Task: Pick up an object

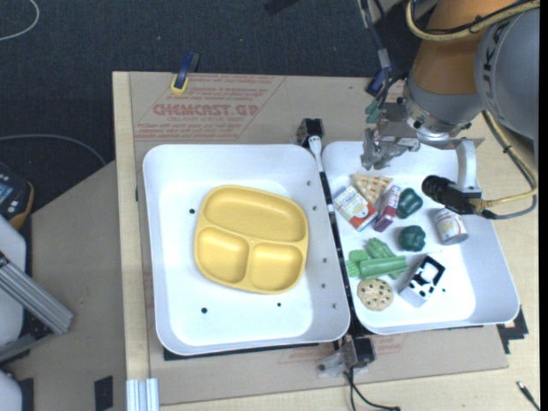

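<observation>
A cookie [375, 293] and a green toy [375, 262] are lying at the near side of the right bin [488, 302]. Farther back, a waffle [372, 185] is sitting just under the pincer [374, 157], which is hovering over it; whether its fingers are apart I cannot tell.

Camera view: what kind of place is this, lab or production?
Likely a robotics lab pick-and-place bench, not production. Two white bins sit on a cardboard-covered bench; the right bin holds toy food and small props, the left a yellow divided tray. Loose cables and clamps suggest a test rig.
</observation>
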Robot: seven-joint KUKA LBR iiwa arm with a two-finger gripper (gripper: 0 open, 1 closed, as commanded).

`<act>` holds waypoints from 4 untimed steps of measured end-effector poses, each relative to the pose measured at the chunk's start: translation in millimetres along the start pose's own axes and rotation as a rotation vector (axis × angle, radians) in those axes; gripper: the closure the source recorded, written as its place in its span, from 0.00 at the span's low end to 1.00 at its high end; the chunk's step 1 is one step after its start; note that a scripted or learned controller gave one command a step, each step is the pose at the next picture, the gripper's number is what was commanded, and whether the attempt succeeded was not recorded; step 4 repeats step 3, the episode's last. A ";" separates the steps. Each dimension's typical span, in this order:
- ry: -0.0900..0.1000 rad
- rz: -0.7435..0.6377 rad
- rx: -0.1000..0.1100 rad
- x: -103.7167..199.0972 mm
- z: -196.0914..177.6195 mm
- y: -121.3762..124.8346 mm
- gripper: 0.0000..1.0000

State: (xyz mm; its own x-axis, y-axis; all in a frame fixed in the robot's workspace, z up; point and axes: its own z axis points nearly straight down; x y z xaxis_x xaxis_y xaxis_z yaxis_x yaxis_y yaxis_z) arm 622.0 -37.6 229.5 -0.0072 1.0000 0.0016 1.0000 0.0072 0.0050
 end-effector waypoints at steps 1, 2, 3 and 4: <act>-0.003 0.005 0.001 -1.1 7.8 15.9 1.00; -0.002 0.006 0.007 2.4 13.5 10.6 1.00; -0.002 0.005 0.000 8.9 -4.1 18.9 1.00; -0.002 0.005 0.000 8.9 -4.1 18.9 1.00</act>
